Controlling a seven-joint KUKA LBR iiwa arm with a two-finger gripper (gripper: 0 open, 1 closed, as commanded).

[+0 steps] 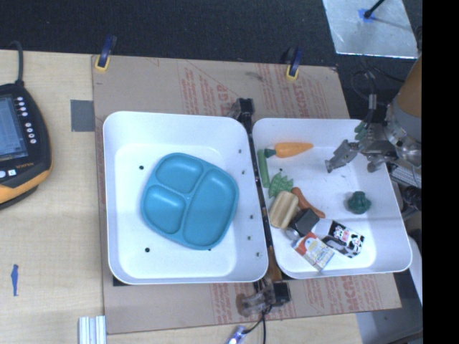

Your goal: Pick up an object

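I'm seeing the gripper (pixel 356 156) hovering with fingers spread and nothing between them at the right bin's (pixel 401 253) upper right, while the dark green object (pixel 358 203) is sitting just below it

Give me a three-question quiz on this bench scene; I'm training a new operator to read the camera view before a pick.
1. True or false: the blue divided plate lies in the left bin.
2. Which lies closest to the gripper? A) toy carrot B) dark green object C) black-and-white carton
3. Fill in: the gripper hangs over the ___ bin.

Key: 1 true; 2 B; 3 right. The dark green object sits just below the gripper in the view, and nothing shows between the gripper's open fingers.
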